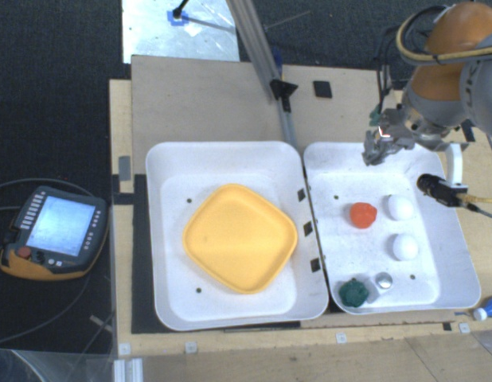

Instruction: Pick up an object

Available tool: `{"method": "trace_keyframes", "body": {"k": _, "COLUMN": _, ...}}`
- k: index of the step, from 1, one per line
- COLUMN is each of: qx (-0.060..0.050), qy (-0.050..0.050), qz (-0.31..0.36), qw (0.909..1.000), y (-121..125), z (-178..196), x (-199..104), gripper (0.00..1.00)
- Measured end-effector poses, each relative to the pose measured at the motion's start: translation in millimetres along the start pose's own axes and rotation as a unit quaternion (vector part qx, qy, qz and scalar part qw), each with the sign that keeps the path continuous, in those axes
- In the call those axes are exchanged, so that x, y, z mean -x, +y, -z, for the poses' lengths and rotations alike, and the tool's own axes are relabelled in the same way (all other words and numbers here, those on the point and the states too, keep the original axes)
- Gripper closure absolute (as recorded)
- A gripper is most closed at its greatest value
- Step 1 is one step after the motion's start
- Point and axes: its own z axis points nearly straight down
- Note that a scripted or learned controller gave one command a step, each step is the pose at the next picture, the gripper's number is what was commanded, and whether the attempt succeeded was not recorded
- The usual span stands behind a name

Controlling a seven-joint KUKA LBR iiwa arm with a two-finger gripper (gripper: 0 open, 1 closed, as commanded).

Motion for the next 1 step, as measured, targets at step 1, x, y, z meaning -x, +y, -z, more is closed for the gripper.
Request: {"method": "trace_keyframes", "body": {"k": 1, "qx": -0.003, "qy": 0.000, "qz": 0.000, "qw": 1.0000, "y": 0.3, "z": 6.7, "x": 0.0, "gripper": 1.00}}
